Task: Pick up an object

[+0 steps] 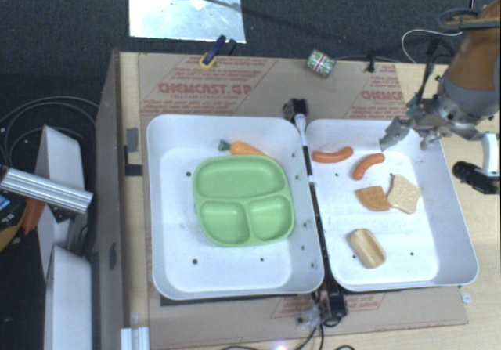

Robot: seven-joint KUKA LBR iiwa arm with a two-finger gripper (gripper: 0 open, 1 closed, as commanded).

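From the overhead camera I see open white floor along the right bin's (438, 262) near edge, food clustered mid-bin around two sausages (333, 156), and my gripper (410, 132) poised released, grasping nothing, over the far right rim, arm entering from the right.

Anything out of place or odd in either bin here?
One oddity: a toy carrot lies in the left bin, wedged behind the green divided plate rather than with the other food pieces in the right bin.
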